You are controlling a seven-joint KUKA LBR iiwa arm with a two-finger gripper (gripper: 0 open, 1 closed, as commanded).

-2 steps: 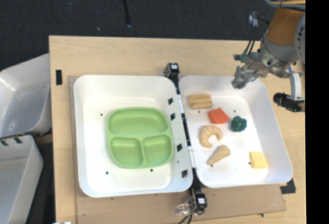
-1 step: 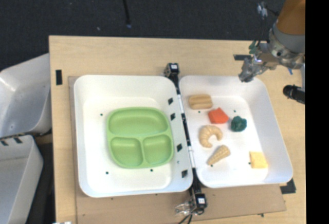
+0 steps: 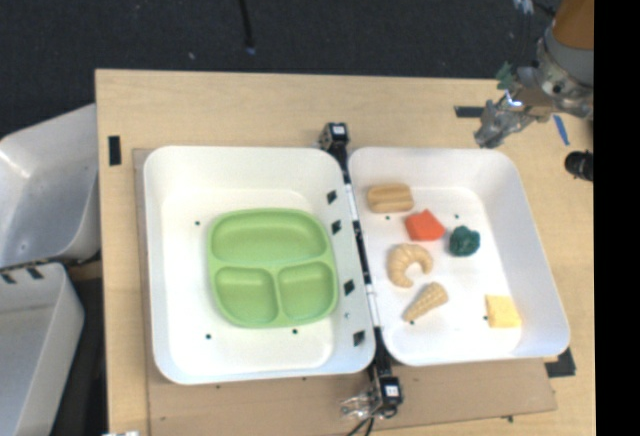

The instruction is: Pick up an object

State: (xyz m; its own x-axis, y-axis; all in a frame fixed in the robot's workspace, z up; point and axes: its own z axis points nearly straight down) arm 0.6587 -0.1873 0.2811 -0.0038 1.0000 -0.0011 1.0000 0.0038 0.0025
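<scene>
Dark floor all round, and on it the pale wooden counter (image 3: 120, 224) with two white bins side by side. Left bin (image 3: 170, 344) carries a green sectioned tray (image 3: 271, 266), the biggest thing on show. Right bin (image 3: 520, 194) has the small stuff: a croissant (image 3: 409, 264) in the middle, a bread roll (image 3: 389, 197) toward the far edge, a cone-shaped piece (image 3: 425, 302) nearer the camera, a red block (image 3: 425, 226), a yellow block (image 3: 502, 311) and a dark green lump (image 3: 463, 242).

And the arm (image 3: 572, 14) is parked high at the far right corner, its gripper (image 3: 497, 127) over bare counter just beyond the right bin's far rim, well apart from every item. So this looks like the very start: the approach is not yet made. The next move calls for swinging in over the right bin, picking one target, and coming down squarely on it.

As for the fingers, they're too small and blurred here; I can't tell how they're set, and nothing is visibly between them.
</scene>
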